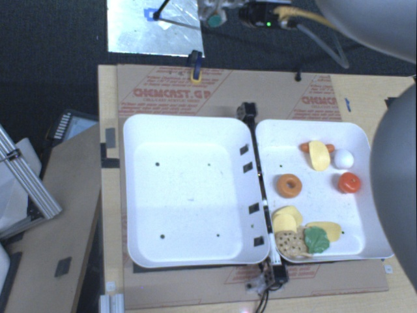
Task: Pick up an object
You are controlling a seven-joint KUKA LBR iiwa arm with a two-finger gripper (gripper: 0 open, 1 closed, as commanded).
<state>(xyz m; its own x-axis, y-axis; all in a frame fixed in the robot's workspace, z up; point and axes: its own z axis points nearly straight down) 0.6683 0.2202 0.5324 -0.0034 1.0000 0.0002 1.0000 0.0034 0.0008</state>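
The objects lay all in the right bin [365, 240], far below the gripper [217, 8] in the picture. An orange ring like a doughnut [288, 186] sat near the left wall of this bin, about halfway along it. Toward the far edge were a yellow piece [318, 155] lying over a small orange thing [305, 147], and just beside it a white egg [343, 159]. A red tomato [349, 183] stood near the right wall. In the near left corner were gathered a pale yellow piece [286, 219], a cracker [289, 242], a green leaf [317, 240] and a yellow banana-like piece [328, 229], touching each other. The left bin [140, 175] was next to it, their walls meeting.

The gripper was at the top edge of the picture, beyond the bench, well apart from both bins. Something teal [214, 21] showed at its tip, but whether its jaws were open or closed I could not tell.
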